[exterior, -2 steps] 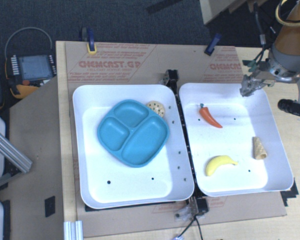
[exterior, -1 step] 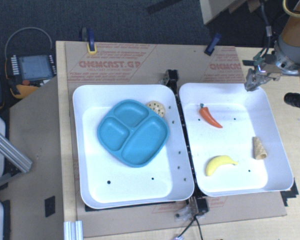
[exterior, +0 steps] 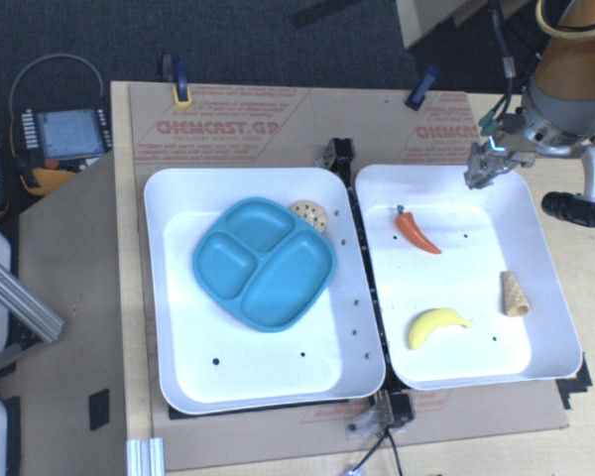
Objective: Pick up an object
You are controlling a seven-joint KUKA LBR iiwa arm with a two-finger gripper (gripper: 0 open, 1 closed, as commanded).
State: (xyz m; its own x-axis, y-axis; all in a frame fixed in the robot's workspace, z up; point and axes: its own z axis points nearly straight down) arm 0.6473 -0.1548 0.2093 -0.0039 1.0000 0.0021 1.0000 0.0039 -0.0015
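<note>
Below, we see two shallow white bins side by side on the surface. Our left bin point(exterior: 178, 365) holds a blue divided plate point(exterior: 265, 263) lying flat near its middle, and a round cookie point(exterior: 309, 212) peeks out at the plate's far right edge, touching it or partly tucked beneath it; we cannot tell which.

Our right bin point(exterior: 545, 355) holds three loose things, well apart from one another. A red chili pepper point(exterior: 416, 232) with a green stem lies in the far left part of the bin. A yellow banana point(exterior: 436, 326) lies toward the near side, close to the middle. A small tan, bread-like piece point(exterior: 515, 293) rests near the right wall.

Our arm reaches in from the right, its grey body and orange band showing at the top right corner. Our hand point(exterior: 481, 172) hangs over the far rim of the right bin, apart from the pepper and from the other things. Nothing shows between its tips, and we cannot tell how wide it stands.
</note>
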